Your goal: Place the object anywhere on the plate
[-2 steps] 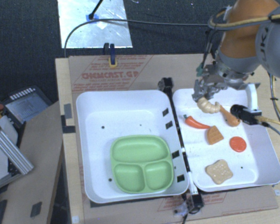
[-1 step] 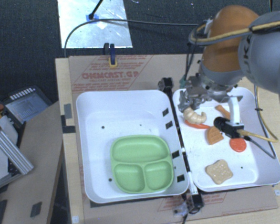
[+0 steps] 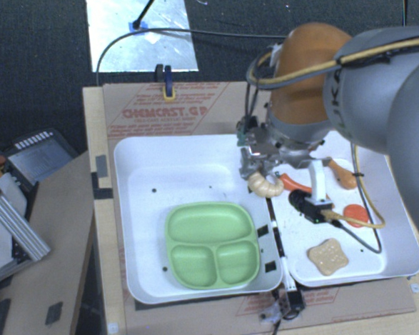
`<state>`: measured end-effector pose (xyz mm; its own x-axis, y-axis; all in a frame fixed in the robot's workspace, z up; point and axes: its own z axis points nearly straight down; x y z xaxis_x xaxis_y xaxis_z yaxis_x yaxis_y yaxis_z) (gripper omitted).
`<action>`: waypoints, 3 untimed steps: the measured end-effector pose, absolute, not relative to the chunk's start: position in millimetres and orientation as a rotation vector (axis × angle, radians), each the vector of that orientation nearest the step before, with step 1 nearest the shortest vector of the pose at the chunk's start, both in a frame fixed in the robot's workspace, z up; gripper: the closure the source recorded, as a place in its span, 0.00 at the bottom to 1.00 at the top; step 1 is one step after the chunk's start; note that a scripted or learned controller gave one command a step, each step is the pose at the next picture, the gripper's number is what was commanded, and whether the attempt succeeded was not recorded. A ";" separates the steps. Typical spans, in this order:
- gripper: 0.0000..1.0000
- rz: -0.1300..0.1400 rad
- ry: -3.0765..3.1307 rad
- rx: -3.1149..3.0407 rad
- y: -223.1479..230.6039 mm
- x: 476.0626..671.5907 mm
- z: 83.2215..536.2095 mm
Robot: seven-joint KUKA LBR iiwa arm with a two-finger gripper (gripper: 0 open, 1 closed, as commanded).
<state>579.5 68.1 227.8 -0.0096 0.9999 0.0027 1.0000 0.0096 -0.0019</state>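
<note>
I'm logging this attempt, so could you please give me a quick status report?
Tool above the divider between bins, tan curved piece right below it. Green plate in left bin, nothing on it. Path to plate open.

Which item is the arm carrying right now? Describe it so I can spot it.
Find the seam between the two white bins. Just under the gripper, above the green divided plate, sits a pale tan, curled croissant-like piece. Its neighbours are orange or a flat cracker.

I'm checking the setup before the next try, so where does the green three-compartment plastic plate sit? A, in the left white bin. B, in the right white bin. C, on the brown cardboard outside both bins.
A: the green three-compartment plastic plate lies on the floor of the left white bin, near its front.
</note>
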 end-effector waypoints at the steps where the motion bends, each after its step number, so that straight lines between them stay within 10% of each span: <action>1: 1.00 -0.001 -2.230 -2.209 118.3 563.5 218.6; 2: 1.00 -0.001 -2.231 -2.208 172.3 540.9 213.3; 3: 0.00 0.000 -2.224 -2.217 168.6 542.3 213.7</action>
